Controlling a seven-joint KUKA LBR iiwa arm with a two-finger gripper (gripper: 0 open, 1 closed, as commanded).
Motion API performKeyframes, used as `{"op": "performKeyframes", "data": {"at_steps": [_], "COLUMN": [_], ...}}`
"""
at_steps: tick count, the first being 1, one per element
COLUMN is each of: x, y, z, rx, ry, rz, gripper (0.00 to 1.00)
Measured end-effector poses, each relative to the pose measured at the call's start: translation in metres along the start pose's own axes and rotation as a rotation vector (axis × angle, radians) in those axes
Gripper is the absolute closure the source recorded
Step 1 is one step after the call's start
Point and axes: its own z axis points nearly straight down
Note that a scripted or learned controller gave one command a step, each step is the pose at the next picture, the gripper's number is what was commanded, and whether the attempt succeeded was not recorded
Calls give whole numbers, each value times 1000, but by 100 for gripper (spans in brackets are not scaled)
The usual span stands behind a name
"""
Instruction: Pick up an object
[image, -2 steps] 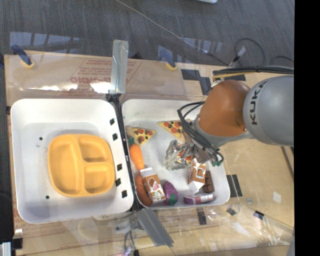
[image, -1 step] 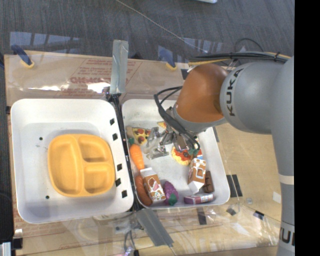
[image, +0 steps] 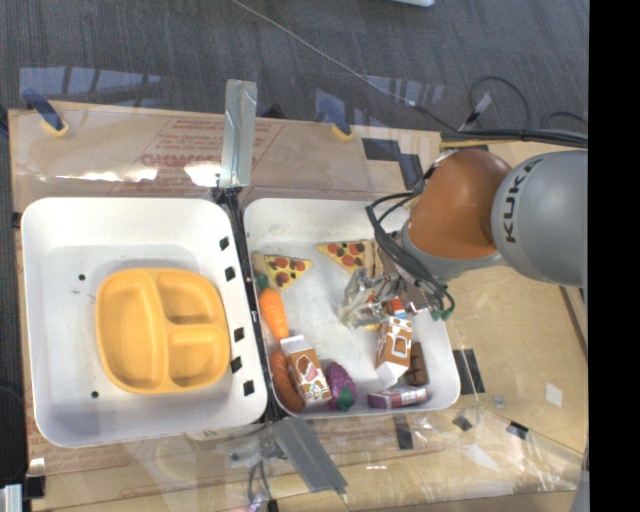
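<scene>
My gripper (image: 362, 298) hangs low over the middle of the right bin (image: 330, 215), under the orange wrist band (image: 455, 205). It sits just below a pizza slice (image: 347, 253) and just left of a brown-and-white carton (image: 394, 350). A second pizza slice (image: 284, 268) and a carrot (image: 273, 312) lie to its left. Along the bin's near side lie a sausage (image: 283, 382), a small milk carton (image: 308, 370), a purple eggplant (image: 341, 386), a brown bar (image: 418, 366) and a purple packet (image: 397, 398). The wrist hides whatever lies beneath it.
The left bin (image: 60, 230) holds a yellow divided tray (image: 160, 328). A metal clamp strip (image: 238, 130) stands at the far end of the seam between the bins. Black cables (image: 520, 130) trail from the arm at the upper right.
</scene>
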Motion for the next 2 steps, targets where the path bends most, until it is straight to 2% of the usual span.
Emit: {"op": "performKeyframes", "data": {"at_steps": [1,2], "x": [-53,-101], "y": [22,132], "z": [-151,-99], "rx": [5,-5], "ry": [-15,2], "rz": [117,167], "gripper": [100,100]}}
